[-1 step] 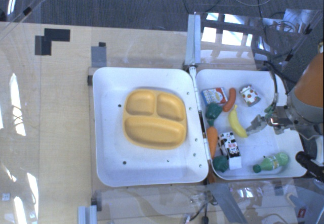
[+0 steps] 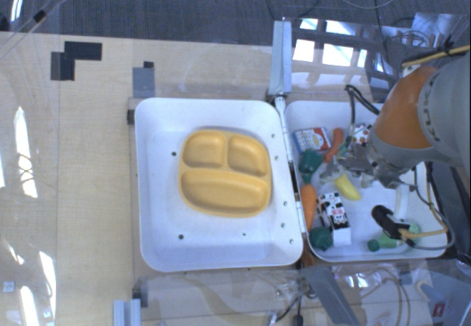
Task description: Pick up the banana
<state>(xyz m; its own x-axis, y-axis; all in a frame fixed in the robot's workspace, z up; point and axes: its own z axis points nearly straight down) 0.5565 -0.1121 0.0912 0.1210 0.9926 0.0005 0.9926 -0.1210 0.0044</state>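
Robot arm [image 2: 412,115] lowers its gripper [image 2: 352,163] into the right bin [image 2: 427,251]; can't tell how the jaws stand. The banana [image 2: 347,187], small, likely light, smooth plastic, lies just below them, beside a carrot [image 2: 309,203]. Best grab: across its mid-section.

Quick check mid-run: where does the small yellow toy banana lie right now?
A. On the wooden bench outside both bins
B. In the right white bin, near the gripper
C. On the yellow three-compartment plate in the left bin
B: the small yellow toy banana lies on the floor of the right white bin, just below the gripper, beside the orange toy carrot.
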